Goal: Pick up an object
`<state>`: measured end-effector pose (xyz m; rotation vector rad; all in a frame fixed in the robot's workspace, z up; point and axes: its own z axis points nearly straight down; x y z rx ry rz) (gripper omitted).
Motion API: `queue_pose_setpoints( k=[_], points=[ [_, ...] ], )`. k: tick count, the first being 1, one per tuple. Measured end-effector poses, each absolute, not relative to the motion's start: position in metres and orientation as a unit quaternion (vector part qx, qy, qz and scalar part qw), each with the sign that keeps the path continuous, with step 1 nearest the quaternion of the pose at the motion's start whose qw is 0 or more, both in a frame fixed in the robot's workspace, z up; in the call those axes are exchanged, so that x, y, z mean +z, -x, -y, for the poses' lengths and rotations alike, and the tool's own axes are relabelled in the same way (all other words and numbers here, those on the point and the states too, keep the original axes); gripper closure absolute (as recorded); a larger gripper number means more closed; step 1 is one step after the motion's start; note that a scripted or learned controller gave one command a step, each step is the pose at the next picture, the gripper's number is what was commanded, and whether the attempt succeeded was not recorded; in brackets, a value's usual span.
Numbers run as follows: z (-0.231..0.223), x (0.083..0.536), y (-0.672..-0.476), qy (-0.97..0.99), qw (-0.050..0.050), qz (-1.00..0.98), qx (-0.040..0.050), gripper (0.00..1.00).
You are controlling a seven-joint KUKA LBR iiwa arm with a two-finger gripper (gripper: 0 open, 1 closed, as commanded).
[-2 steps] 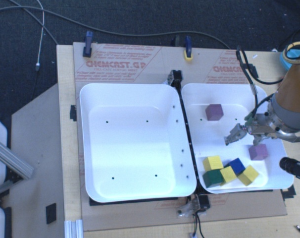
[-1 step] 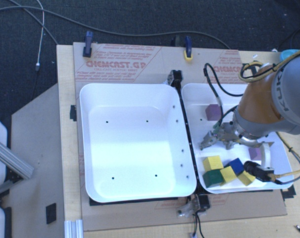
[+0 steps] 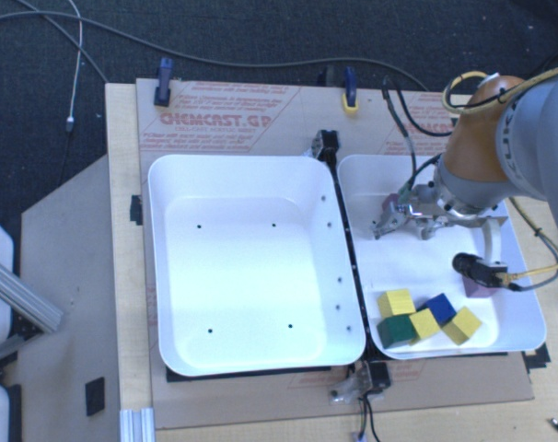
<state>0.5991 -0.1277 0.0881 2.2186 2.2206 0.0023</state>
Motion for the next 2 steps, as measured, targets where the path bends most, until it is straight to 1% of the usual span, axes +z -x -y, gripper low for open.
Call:
queue_pose_setpoints(
  k=[1, 2],
  points=[
    [0.116, 0.088, -0.644, -0.706, 0.001, -0.708, 0.0004, 0.00],
    [0.117, 0.099, -0.643, -0.707, 0.001, -0.707, 0.0007, 1.00]
  ],
)
